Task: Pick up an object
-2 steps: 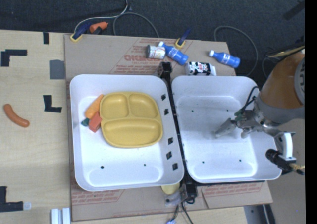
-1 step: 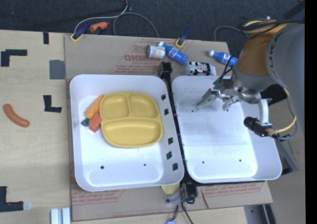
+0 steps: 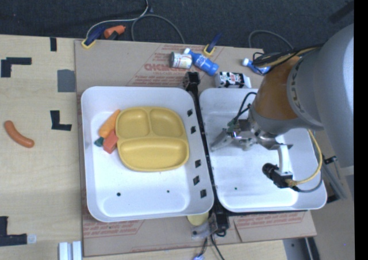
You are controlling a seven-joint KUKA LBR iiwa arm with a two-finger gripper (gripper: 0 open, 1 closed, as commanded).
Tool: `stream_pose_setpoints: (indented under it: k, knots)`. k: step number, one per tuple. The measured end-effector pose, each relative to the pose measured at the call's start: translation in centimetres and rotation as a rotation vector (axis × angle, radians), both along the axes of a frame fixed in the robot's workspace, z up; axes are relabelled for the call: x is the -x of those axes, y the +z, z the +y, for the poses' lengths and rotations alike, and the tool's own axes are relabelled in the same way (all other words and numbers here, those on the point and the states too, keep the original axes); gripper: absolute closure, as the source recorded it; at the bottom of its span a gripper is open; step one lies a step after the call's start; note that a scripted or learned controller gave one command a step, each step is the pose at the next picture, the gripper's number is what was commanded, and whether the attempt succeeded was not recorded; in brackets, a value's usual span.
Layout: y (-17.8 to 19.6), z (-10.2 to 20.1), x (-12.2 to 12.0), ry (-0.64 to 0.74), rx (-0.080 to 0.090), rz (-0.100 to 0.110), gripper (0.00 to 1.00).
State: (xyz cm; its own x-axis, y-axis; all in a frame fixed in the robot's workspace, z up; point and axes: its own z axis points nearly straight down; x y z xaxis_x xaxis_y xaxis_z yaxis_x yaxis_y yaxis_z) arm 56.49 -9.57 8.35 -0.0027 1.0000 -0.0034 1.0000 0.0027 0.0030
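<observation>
A yellow divided plate [image 3: 152, 139] lies in the left bin [image 3: 144, 198]. Against its left edge sit an orange carrot-shaped piece [image 3: 107, 123] and a small red piece [image 3: 110, 145] with a bit of green beside it. My gripper [image 3: 221, 135] is low over the left part of the right bin [image 3: 259, 195], pointing toward the wall between the bins. Its fingers [image 3: 216, 142] stand apart, open, and nothing shows between them. The plate and the small pieces lie well to the gripper's left, beyond the dividing wall.
An orange-red sausage [image 3: 18, 134] lies on the bench far left, outside the bins. Behind the bins lie a blue and white bottle [image 3: 195, 60], a small black and white item [image 3: 233, 79] and an orange clamp [image 3: 115, 30]. Black clips line the wall between the bins.
</observation>
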Motion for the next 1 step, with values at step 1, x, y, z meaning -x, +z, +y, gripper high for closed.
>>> stream_pose_setpoints:
  k: [1]
  knots:
    - [0.25,-0.17,-6.13,0.0,-0.002,-0.001,0.0]
